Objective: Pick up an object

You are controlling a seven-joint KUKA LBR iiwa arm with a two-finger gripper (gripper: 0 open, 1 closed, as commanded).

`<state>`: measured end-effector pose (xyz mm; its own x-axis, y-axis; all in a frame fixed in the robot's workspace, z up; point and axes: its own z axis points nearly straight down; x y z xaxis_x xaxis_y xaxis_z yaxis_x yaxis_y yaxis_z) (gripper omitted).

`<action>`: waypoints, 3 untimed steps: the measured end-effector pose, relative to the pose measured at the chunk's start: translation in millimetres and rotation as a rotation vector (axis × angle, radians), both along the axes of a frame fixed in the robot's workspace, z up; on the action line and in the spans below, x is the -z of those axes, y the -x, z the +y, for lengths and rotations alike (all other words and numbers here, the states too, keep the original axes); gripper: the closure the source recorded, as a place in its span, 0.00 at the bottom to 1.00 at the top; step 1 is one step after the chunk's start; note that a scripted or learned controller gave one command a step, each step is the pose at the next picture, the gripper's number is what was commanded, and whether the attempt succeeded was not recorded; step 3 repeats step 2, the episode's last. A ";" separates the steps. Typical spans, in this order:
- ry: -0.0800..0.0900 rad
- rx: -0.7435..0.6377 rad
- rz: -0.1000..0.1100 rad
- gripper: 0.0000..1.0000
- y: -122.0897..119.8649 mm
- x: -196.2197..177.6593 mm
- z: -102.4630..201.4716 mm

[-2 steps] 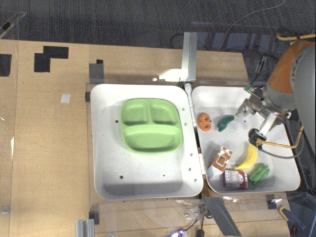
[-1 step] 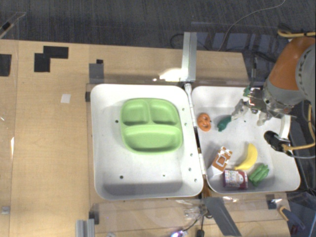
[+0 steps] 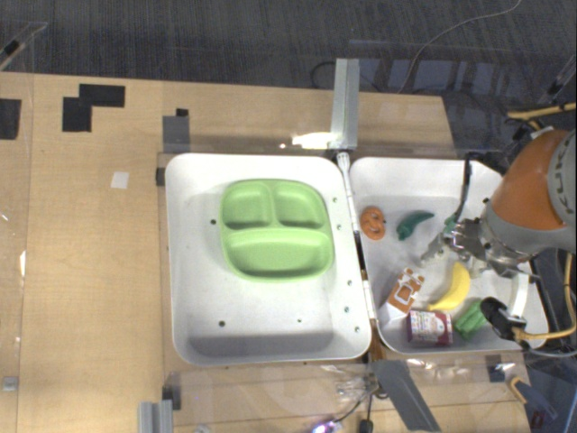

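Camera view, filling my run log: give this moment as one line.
arm: over right bin | gripper: above banana, fingers unclear | nearby: jar, green pepper | left bin: green tray

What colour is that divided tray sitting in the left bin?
Light green. The tray shows plainly in the camera view, against the white bin.

There are two white bins, the left bin (image 3: 194,242) and the right bin (image 3: 397,183). I count one green divided plate (image 3: 273,226) in the left bin. In the right bin are one orange round toy (image 3: 373,223), one dark green toy (image 3: 415,224), one banana (image 3: 453,287), one small orange-and-white box (image 3: 407,289), one can (image 3: 429,327) and one bright green piece (image 3: 470,318).
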<state>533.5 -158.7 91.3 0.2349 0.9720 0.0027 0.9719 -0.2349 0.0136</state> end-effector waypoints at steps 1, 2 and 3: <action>-0.002 -0.003 -0.008 1.00 -3.3 -12.2 2.1; 0.000 0.019 0.009 1.00 45.2 -126.6 37.2; 0.000 0.019 0.009 1.00 45.2 -126.6 37.2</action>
